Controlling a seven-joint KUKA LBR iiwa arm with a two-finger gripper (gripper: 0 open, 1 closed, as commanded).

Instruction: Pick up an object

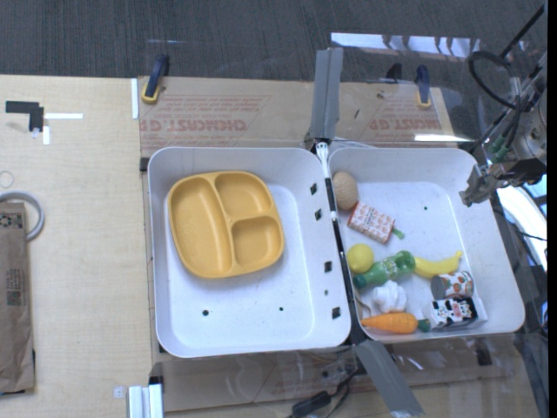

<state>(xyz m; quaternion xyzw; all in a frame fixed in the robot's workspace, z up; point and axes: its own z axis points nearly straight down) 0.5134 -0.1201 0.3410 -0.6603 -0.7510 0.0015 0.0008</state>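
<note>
The right bin (487, 233) holds a pile of small toy foods. Any of them could be the thing to pick up. They all look light and made of hard, smooth plastic, so they may slip if squeezed on a round side.

The banana (438, 265) lies a little apart from the others, with bare bin floor above it. It is long and thin, so a good place to grab is across its middle. The carrot (389, 323) lies by the front wall and is also long and easy to pinch across. The little box (372, 222) has flat sides, which should grip well. The egg (345, 190) is round and rests close by the wall between the bins, so it may roll or be hard to reach. The lemon (360, 257) touches the green veggie (387, 268), and the white toy (384, 296) sits just under them. Those three are packed close and harder to take alone. Two small cartons (454, 300) stand near the front right corner.

The hand (480, 181) is above the far right edge of the bin, well away from the toys. It looks dark and small here, and I cannot tell how it is set.

The left bin (244, 338) has a yellow plate (226, 223) with three parts. The bins are white, smooth and shallow, with low walls. They sit on a pale wood table (70, 233). The floor behind it is dark.
</note>
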